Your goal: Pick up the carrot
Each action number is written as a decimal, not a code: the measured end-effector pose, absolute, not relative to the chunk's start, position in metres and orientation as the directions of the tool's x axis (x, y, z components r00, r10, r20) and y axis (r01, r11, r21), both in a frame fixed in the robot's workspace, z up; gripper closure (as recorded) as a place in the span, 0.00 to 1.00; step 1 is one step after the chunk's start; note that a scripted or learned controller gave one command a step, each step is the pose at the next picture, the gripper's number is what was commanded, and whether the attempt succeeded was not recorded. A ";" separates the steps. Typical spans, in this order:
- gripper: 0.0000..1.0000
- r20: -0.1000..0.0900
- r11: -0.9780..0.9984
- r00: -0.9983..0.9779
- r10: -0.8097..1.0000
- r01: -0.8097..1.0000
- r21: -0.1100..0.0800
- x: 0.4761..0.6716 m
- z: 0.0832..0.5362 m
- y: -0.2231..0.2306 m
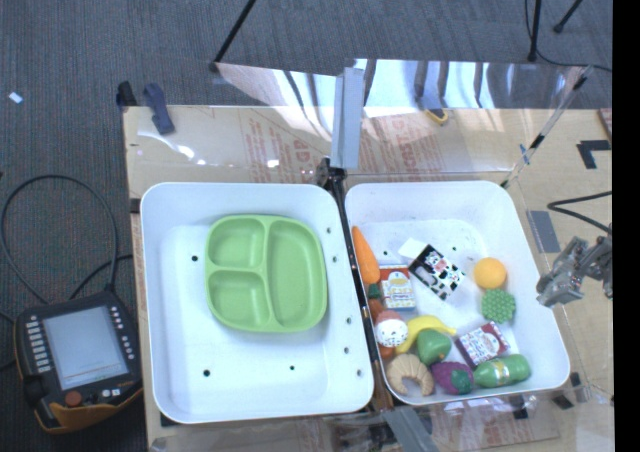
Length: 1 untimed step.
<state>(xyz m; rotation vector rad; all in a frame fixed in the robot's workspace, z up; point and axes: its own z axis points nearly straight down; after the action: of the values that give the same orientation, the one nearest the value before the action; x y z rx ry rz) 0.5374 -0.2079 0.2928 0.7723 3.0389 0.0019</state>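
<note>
The carrot [365,255], orange and long, lies along the left wall of the right bin [450,198], its tip pointing to the far side. My gripper [562,285] hangs at the right edge of the view, just outside the right bin's right rim and well away from the carrot. Nothing shows between its fingers.
The right bin holds several toy foods: a small carton [397,289], a black-and-white box [437,270], an orange [490,273], a banana [425,327], a green pepper [433,346] and a bagel [411,373]. A green divided plate [267,273] sits in the left bin [170,240]. A pendant [78,350] lies at left.
</note>
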 end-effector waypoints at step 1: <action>1.00 0.013 0.891 -0.891 0.453 0.453 -0.002 0.504 0.294 -0.215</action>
<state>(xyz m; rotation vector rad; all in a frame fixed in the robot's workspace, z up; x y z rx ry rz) 0.5037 -0.2151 0.2935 0.7349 3.0679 0.0024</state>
